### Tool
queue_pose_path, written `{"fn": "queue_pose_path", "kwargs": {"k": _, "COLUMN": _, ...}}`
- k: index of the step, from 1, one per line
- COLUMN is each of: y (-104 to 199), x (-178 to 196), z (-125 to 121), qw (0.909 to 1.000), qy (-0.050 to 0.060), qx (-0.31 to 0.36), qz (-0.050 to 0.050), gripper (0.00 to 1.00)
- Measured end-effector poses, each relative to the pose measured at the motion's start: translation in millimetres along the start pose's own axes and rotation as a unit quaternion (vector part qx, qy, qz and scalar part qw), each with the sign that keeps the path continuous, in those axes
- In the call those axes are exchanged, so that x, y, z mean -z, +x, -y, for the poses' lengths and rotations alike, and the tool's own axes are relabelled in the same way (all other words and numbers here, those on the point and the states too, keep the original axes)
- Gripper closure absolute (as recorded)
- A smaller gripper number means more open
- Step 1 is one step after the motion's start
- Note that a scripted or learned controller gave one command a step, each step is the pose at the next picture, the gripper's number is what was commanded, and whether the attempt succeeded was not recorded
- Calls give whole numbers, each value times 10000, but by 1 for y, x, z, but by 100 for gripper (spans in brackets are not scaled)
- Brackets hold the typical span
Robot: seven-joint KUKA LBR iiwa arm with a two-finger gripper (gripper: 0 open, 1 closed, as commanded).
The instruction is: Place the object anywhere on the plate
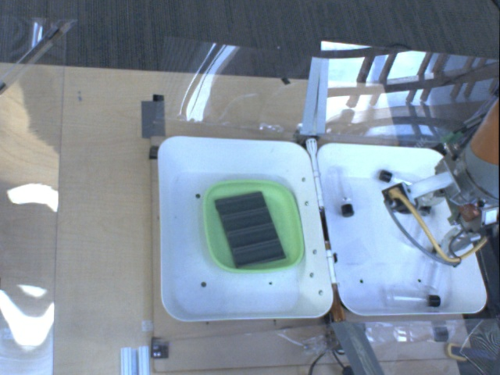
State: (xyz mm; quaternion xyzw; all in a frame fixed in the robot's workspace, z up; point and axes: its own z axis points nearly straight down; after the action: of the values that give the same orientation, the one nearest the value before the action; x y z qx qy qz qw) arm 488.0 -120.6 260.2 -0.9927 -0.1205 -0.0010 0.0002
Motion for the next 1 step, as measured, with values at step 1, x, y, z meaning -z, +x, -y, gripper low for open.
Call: {"fn": "queue_pose_path", "kwargs": {"k": 1, "y": -21, "x": -50, "z": -83, "qw": 10000, "qy": -1, "qx": -30, "qz": 6, "gripper": 0}}
